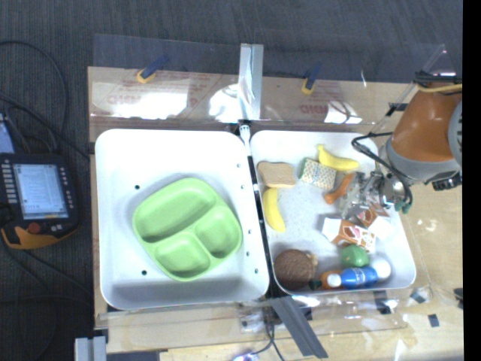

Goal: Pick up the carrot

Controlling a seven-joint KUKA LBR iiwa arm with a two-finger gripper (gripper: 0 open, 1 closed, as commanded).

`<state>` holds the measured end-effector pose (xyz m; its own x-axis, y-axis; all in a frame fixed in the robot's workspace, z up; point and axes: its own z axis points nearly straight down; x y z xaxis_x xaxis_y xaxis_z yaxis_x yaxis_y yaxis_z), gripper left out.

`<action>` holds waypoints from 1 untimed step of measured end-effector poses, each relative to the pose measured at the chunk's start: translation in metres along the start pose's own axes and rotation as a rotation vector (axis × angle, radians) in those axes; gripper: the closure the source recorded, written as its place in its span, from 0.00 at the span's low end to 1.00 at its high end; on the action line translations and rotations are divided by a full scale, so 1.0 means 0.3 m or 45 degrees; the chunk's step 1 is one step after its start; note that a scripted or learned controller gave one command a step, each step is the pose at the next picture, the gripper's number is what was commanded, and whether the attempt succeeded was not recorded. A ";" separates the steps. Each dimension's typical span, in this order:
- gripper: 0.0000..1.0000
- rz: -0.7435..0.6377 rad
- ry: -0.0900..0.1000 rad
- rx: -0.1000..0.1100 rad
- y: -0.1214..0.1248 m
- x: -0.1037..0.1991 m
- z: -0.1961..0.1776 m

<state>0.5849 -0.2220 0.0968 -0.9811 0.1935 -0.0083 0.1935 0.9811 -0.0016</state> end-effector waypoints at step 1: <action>1.00 -0.295 0.002 -0.001 0.009 0.010 -0.242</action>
<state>0.5818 -0.2185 0.1692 -0.9993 -0.0369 -0.0059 -0.0369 0.9993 -0.0021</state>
